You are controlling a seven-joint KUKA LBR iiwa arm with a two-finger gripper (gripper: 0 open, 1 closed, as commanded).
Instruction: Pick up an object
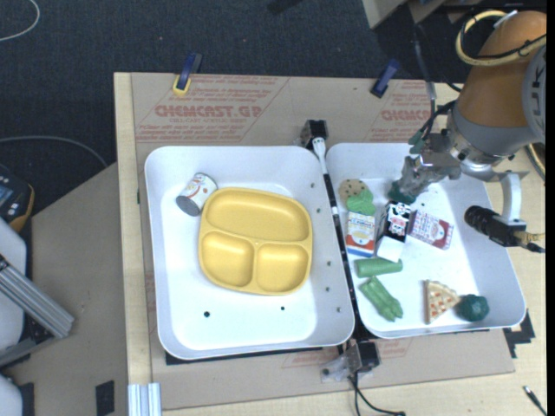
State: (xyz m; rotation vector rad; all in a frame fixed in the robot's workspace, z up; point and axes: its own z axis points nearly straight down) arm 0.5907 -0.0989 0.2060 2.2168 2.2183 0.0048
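Observation:
My gripper (409,183) hangs over the back of the right bin (494,267), its dark fingers pointing down just above a black-and-white carton (396,224). Nothing shows between the fingers. Beside the carton lie a red-and-white packet (431,230), an orange-and-white carton (361,232) and a round cookie with a green piece (355,194). Nearer the front are green bean pods (380,284), a pizza slice (439,300) and a dark green ball (473,307).
The left bin (173,258) holds a yellow divided plate (255,239) and a small tipped can (195,194) at its back left. A black divider runs between the bins. Clamps hold the cardboard at the back edge.

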